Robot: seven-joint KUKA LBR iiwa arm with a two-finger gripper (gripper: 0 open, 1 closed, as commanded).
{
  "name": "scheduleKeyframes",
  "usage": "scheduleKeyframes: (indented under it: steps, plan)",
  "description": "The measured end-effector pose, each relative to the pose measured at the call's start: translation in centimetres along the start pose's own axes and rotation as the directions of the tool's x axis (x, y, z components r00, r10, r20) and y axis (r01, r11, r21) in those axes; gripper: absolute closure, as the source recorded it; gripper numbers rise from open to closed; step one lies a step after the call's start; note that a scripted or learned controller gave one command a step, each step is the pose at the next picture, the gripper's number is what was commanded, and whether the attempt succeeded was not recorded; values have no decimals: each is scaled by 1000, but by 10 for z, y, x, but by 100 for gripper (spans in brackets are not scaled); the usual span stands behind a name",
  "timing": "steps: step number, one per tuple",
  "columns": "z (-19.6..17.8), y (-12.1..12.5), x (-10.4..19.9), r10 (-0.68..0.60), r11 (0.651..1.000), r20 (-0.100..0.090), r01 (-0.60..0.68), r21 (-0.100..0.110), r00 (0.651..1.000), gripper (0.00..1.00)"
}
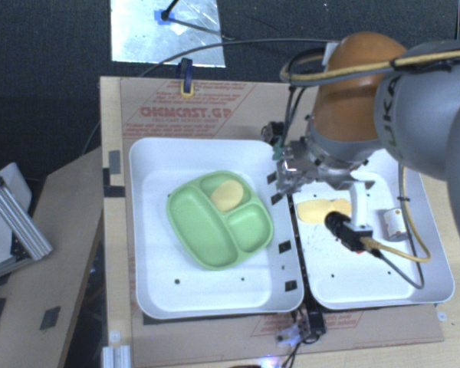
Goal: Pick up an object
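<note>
**Worktop** (pixel 77 205): carries two shallow white bins, side by side and touching along a shared wall.

**Left bin** (pixel 161 282): lies to the gripper's left. It holds a green divided plate (pixel 207 236), flat on the bin floor. A pale yellow lump (pixel 228 195) sits in the plate's far small compartment. The long compartment and the other small one are bare. The lump is the nearest item on the gripper's left but is apart from it, with the plate rim and a strip of bin floor between.

**Gripper** (pixel 291 171): stands over the shared wall, toward its far end, under the orange-banded wrist of the arm (pixel 437 106). The wrist covers most of it from above. Whether it is open or closed cannot be told, and nothing is seen held in it.

**Right bin** (pixel 414 282): a flat yellow piece (pixel 322 209) lies on the floor just right of the gripper and a little nearer the camera. Robot hardware partly covers it.

**Assessment:** the step in hand is judged to be the approach. Both candidate objects rest where they lie and neither is lifted. The flat yellow piece is the closer target. The next move calls for a short shift right, clear of the wall, then centring over the piece and a straight descent to the floor. The piece looks low and flat, so a slip or an empty close is likely. The lump looks to offer more height to grip, but it needs a longer move left.
</note>
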State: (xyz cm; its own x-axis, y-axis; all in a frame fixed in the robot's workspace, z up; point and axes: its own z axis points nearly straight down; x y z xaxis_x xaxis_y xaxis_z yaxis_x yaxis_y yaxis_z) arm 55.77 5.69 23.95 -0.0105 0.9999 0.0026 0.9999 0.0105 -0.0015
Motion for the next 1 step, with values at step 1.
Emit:
scheduleKeyframes:
  steps: [1]
  plan:
    - [6, -34, 44, 1, 1000, 1, -1, 2, 1000, 100]
